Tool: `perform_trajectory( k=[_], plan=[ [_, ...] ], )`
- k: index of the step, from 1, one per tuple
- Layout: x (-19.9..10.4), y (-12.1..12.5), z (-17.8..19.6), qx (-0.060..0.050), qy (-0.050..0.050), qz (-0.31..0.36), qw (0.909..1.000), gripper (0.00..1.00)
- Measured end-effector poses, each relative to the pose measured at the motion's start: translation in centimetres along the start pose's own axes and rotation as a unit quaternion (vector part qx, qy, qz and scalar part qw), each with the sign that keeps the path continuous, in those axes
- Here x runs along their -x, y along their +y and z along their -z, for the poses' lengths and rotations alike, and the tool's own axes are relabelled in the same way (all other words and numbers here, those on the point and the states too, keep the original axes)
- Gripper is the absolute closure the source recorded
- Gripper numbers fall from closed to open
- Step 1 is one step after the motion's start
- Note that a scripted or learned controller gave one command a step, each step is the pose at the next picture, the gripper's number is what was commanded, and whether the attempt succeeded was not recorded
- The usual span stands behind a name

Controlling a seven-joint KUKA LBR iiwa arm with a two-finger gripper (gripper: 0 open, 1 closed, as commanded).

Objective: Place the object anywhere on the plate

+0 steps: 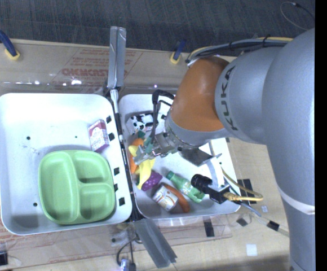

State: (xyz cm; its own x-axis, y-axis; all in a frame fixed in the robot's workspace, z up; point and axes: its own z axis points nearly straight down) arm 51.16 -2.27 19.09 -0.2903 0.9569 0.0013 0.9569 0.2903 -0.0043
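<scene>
Arm (253, 89) reaches in from the right, hand (152, 143) lowered

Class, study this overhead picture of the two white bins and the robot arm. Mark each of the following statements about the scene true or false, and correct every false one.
1. The light green divided plastic plate lies in the right-hand white bin. False: it lies in the left-hand white bin.
2. A small red and white box lies in the same bin as the plate, beside it. True.
3. The box rests on the plate. False: it lies on the bin floor beyond the plate's far edge.
4. The green plastic bottle lies in the cluttered right-hand white bin. True.
5. The arm's orange band hangs over the plate. False: it is over the right-hand bin.
</scene>
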Motion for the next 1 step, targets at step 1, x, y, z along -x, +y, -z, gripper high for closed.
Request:
perform_trajectory(
  k=[1],
  plan=[
    [-4.25, -2.47, -0.06, -0.001, 0.000, -0.064, 0.9979, 1.00]
  ],
)
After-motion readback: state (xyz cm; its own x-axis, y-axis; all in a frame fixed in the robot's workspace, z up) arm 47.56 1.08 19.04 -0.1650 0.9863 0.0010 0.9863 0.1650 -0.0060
